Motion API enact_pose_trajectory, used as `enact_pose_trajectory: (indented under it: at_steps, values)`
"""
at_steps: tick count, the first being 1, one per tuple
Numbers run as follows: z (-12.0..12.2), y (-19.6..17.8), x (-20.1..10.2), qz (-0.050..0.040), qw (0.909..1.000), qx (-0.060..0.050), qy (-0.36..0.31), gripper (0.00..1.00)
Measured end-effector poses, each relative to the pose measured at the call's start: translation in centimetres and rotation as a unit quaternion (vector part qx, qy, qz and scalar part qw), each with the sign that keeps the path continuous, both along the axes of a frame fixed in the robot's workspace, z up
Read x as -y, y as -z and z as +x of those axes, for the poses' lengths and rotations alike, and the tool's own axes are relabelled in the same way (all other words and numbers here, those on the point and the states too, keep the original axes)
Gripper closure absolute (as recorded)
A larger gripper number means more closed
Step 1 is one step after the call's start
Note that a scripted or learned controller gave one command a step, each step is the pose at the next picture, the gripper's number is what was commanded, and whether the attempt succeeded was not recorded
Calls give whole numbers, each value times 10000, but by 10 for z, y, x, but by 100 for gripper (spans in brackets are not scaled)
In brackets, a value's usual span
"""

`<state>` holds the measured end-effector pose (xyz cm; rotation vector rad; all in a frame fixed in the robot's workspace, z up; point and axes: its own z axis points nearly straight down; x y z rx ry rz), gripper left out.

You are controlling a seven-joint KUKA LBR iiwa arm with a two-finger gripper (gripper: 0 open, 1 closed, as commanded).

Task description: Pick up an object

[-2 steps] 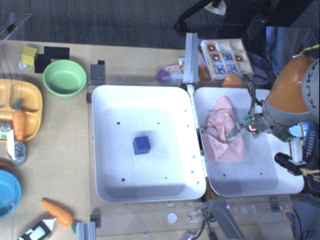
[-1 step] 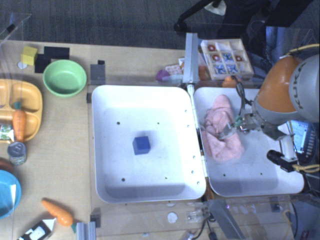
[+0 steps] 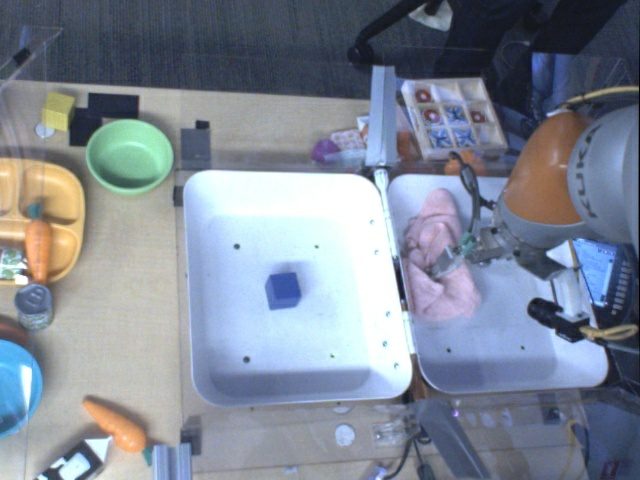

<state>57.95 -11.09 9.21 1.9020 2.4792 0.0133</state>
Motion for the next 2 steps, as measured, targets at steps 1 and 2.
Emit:
enact_pose_trajectory:
  at_steps: [1,2]
  values:
    - [3,-13,-2,13,10000,36,-14,100]
    - [46,-95,-44,0,9947,-42,-1023,100]
